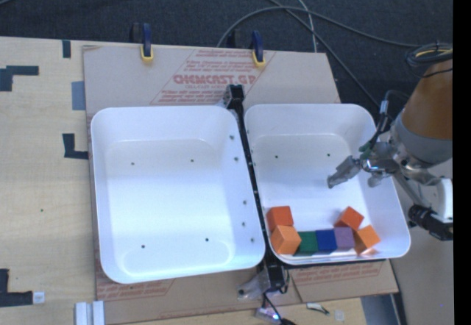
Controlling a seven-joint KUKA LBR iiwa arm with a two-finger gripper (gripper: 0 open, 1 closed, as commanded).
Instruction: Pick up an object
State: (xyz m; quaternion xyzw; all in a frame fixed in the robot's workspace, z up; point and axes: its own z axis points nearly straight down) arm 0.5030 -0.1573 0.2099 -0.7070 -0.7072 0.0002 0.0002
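1. A single fixed camera is mounted above the bench [44, 191] and looks down at a slant.
2. The field of view covers both white bins: left bin [103, 191] and right bin [309, 114], side by side at centre.
3. Dark floor with cables [250, 11] occupies the top edge.
4. The arm [430, 121] enters from the right edge.
5. Framing is mid-range.
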